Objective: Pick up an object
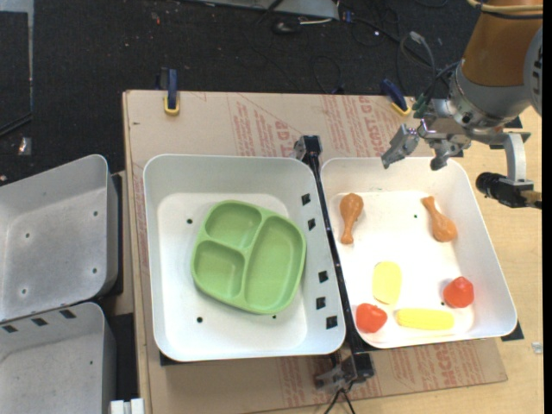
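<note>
Two toy drumsticks lie in the right bin (492,257); we would take the right drumstick (440,219) — light, rigid plastic, likely slick — across its narrow shank. The gripper (420,152) hangs over the bin's far rim, fingers spread, holding nothing.

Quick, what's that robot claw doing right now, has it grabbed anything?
Gripper: jaws open, holding nothing, above the right bin's far edge.
</note>
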### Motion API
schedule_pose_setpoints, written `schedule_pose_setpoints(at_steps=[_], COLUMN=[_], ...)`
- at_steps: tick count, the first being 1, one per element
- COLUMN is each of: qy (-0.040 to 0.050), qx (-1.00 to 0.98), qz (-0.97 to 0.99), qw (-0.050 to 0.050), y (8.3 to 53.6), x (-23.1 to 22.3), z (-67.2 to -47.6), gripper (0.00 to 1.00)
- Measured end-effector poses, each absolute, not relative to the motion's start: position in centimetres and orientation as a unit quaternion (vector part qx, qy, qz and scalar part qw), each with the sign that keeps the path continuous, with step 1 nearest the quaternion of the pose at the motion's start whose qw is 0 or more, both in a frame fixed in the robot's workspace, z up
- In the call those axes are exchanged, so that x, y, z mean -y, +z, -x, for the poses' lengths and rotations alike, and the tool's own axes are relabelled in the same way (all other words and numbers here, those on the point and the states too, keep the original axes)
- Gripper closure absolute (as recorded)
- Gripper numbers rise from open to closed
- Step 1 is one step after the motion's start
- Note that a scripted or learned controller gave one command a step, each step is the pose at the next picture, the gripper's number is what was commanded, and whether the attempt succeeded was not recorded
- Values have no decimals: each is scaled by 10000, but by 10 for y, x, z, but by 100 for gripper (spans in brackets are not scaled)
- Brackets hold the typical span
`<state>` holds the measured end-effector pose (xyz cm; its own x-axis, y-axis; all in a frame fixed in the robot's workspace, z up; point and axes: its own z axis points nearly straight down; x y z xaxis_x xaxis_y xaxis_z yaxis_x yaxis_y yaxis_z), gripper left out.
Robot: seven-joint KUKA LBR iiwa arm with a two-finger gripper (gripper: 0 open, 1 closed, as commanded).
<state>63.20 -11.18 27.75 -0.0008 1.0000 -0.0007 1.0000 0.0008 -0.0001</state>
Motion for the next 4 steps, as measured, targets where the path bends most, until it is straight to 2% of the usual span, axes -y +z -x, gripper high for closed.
schedule_pose_setpoints(at_steps=[2, 3, 4], qy=[-11, 5, 5], qx=[-7067, -7074, -7073], qz=[-7075, -7068, -7069], qw=[-8, -8, 10], y=[156, 114, 126], x=[118, 115, 116], z=[-638, -643, -643], gripper=[0, 0, 100])
